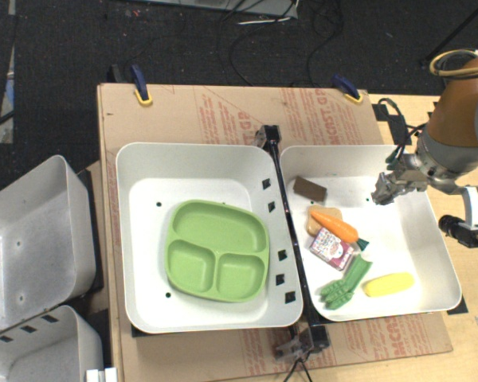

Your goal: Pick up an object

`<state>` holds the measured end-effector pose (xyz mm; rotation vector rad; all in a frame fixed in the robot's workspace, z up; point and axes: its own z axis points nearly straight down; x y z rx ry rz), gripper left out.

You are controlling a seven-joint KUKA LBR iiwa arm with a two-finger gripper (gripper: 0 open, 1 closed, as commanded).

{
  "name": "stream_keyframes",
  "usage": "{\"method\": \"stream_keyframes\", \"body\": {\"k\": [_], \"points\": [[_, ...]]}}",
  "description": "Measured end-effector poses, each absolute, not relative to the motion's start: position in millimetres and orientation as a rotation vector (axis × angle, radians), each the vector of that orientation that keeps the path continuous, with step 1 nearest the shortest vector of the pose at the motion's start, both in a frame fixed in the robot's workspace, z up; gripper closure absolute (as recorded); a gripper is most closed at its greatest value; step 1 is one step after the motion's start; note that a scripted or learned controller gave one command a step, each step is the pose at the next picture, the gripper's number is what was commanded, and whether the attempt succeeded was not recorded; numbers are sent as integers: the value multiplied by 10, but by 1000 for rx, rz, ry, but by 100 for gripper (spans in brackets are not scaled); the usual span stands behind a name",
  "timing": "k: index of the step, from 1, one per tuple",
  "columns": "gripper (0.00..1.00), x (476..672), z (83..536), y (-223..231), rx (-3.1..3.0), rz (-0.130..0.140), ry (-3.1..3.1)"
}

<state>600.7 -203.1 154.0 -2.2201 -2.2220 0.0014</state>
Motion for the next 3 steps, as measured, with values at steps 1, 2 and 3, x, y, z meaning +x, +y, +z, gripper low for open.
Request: {"method": "stream_keyframes", "body": {"k": [1, 2, 3], "points": [[0, 6109, 1065, -2041, -2218, 0, -2227], [100, 6113, 1176, -2038, -2218, -2, -2229], [100, 6167, 1612, -2065, -2221, -3, -2228]]}}
